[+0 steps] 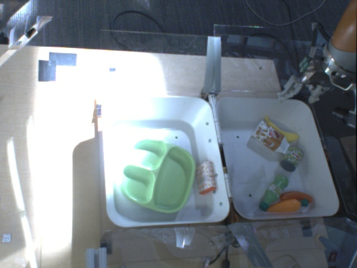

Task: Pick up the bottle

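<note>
Bottle (pixel 206 177) beside green tray (pixel 159 176), gripper (pixel 301 86) well apart.

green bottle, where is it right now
The green bottle lies in the right bin, near its front edge, just above the carrot and below the small can.

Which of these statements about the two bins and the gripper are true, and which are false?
1. The green plate lies in the left bin. True.
2. The gripper is holding the green bottle. False: it hangs past the right bin's far edge, apart from the bottle.
3. The carrot lies beside the green bottle. True.
4. The small can is in the left bin. False: it is in the right bin.
</note>
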### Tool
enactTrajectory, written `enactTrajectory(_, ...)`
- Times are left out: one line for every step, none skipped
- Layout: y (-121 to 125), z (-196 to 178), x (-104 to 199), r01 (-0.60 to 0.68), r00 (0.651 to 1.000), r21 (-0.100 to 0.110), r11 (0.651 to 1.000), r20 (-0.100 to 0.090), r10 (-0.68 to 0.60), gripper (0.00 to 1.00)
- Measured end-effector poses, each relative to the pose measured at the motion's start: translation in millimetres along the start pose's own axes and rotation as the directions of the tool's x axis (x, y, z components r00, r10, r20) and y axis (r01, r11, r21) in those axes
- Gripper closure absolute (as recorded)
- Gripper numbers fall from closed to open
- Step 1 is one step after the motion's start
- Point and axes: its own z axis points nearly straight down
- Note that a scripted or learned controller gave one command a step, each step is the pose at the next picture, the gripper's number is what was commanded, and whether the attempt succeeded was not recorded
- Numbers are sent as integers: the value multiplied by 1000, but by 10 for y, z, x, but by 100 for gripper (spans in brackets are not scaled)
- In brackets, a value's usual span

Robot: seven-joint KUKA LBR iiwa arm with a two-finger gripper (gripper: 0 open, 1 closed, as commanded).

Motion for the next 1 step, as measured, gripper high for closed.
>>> enactTrajectory(-969, 544, -216, 98, 995, 2, 995, 0, -98, 0)
